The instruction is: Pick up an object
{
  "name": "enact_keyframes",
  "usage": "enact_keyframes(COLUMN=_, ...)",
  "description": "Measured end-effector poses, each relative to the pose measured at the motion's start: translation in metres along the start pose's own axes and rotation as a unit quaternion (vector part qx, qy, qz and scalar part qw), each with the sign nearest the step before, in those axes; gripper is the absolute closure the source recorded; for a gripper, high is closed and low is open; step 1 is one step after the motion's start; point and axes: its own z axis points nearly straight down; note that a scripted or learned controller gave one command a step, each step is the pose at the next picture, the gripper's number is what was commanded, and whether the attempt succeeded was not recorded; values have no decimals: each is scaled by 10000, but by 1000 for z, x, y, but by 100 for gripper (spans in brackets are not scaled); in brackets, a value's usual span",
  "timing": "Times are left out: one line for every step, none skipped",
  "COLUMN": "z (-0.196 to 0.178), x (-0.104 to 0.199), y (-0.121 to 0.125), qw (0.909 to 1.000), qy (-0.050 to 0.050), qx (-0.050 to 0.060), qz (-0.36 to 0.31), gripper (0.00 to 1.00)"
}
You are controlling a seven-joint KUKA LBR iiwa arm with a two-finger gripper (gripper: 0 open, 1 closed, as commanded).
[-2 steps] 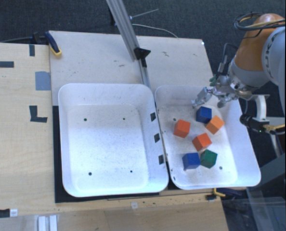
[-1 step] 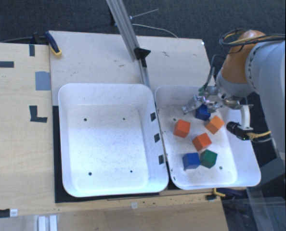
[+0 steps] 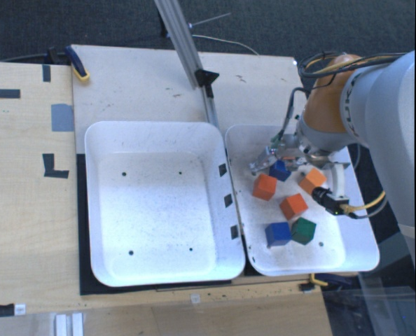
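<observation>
Gripper (image 3: 281, 161) low in the right bin (image 3: 362, 261), over a blue cube (image 3: 281, 171) that lies partly beneath it; whether anything sits between its fingers cannot be told. An orange cube (image 3: 265, 186) lies just beside, two more (image 3: 293, 205) (image 3: 312, 180) near, with a second blue cube (image 3: 278, 233) touching a green cube (image 3: 303, 230) beyond. Risk: crowding may deflect a finger, nudging the cube aside or catching a neighbour.

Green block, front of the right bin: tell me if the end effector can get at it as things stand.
Probably yes. The green block lies uncovered in the right bin, though a blue block touches its side. The end effector is over the same bin.
</observation>
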Motion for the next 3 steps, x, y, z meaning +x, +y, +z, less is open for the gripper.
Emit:
enact_keyframes(z=-12, x=2, y=2, qw=10000, qy=-4, qx=-35, qz=-15, gripper=100)
enact_keyframes(z=-11, x=2, y=1, qw=10000, qy=-2, qx=-26, qz=-13, gripper=0)
enact_keyframes(z=17, x=12, y=-64, qw=9998, qy=41, qx=171, qz=9, gripper=0)
